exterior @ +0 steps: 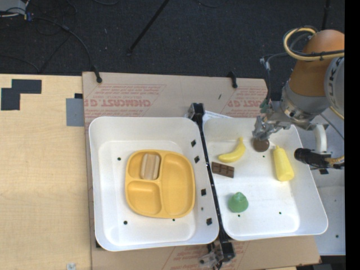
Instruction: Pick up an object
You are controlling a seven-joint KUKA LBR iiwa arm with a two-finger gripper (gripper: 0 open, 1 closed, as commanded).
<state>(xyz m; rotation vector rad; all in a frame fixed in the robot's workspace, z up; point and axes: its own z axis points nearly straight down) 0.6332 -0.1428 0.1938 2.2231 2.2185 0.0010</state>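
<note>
A dark carpeted floor (169, 27) fills the top of the view, with black cables (67, 32) trailing across it. Below it lies a pale wooden bench (39, 179), marked at its left with a few dark squares. On the bench rests a sheet of brown cardboard (152, 97) printed with red lettering, and on that sit the two white bins, side by side and joined by a black clamp strip (205, 173).

The left bin (107, 218) holds a yellow divided plate (160, 183), and a tan block (149, 166) lies in the plate's upper compartment.

The right bin (292, 218) holds the loose things: a yellow bottle (282, 163) near the right wall, a banana (234, 152) toward the middle, a brown bar (222, 169) just below the banana, and a green lump (238, 202) further toward the front.

The arm (315, 66) reaches in from the right over the far corner of the right bin. Its gripper (262, 135) points down just above a small brown round thing (260, 145), beside the banana's tip. How far the gripper is open, and whether it grasps the round thing, cannot be told from here.
</note>
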